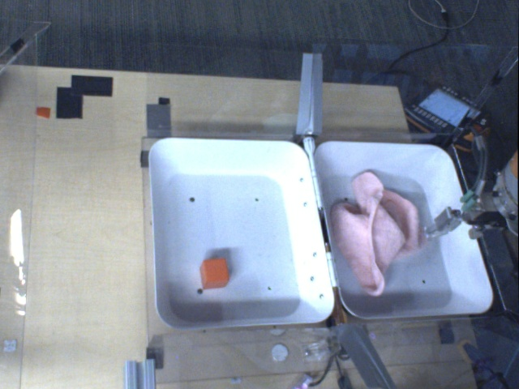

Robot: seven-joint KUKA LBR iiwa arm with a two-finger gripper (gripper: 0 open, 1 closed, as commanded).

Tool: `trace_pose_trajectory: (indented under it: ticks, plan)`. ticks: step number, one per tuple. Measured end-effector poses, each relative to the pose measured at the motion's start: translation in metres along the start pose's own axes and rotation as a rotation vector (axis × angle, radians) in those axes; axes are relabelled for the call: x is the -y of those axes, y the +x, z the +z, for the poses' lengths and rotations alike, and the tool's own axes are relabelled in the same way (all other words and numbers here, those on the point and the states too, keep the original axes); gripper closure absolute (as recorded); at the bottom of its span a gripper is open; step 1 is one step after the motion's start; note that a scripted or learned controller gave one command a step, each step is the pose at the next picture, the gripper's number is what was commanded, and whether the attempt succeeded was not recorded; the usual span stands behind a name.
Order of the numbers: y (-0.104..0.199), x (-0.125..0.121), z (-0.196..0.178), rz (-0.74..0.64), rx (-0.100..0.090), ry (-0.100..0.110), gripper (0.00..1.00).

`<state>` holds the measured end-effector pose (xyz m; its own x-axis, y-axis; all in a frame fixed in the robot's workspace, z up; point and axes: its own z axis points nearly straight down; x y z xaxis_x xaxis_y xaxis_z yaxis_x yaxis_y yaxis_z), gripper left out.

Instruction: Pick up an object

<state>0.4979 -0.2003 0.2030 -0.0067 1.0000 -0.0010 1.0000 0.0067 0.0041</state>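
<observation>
One pink cloth (375, 232) lies in the right bin (464, 294), one orange block (215, 273) in the left bin (174, 217); the pincer (442, 221) touches the cloth's right edge, its spread unclear.

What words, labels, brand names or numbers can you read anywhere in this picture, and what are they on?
None can be read.
The lit screen of the tablet beyond the right bin shows content too small and blurred to make out.
The pink cloth, the orange block in the left bin and the black shapes on the bench bear no visible text.
</observation>
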Motion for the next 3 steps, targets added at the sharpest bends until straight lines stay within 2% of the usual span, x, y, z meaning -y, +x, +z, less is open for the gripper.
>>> trace_pose_trajectory:
  ticks: [1, 2, 3]
  plan:
    - [0.034, -0.046, 0.110, -0.312, 0.005, -0.014, 0.00]
    - [0.039, -0.032, 0.109, -0.323, 0.009, -0.022, 0.00]
    - [0.042, -0.035, 0.097, -0.326, 0.007, -0.028, 1.00]
